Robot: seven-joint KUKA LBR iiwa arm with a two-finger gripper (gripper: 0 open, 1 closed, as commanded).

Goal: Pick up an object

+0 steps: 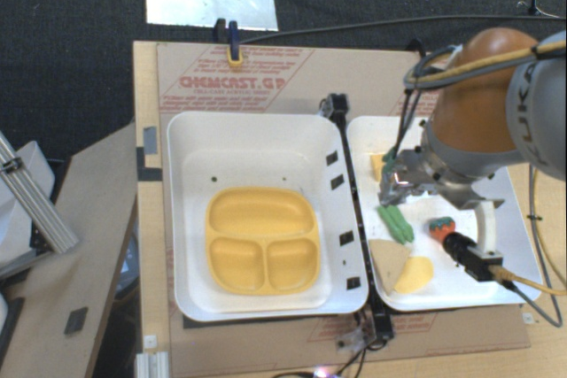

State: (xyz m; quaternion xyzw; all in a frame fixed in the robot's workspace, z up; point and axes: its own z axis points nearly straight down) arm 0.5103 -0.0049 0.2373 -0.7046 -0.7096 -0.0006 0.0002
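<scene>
My gripper (391, 190) hangs low over the left part of the right bin (514, 292), just above the upper end of a green pod-shaped object (397, 223). A small yellow piece (378, 165) lies just behind the gripper. A yellow banana-like object (414, 275) rests near the bin's front, beside a flat tan piece (384, 256). A small orange object with a green end (440, 228) lies right of the green pod. The arm's bulk hides the back right of this bin.
The left bin (190, 190) holds a yellow divided tray (262, 239). A black divider strip (347, 190) with clips runs between the two bins. A blue and yellow clamp (233, 42) sits at the bench's back edge.
</scene>
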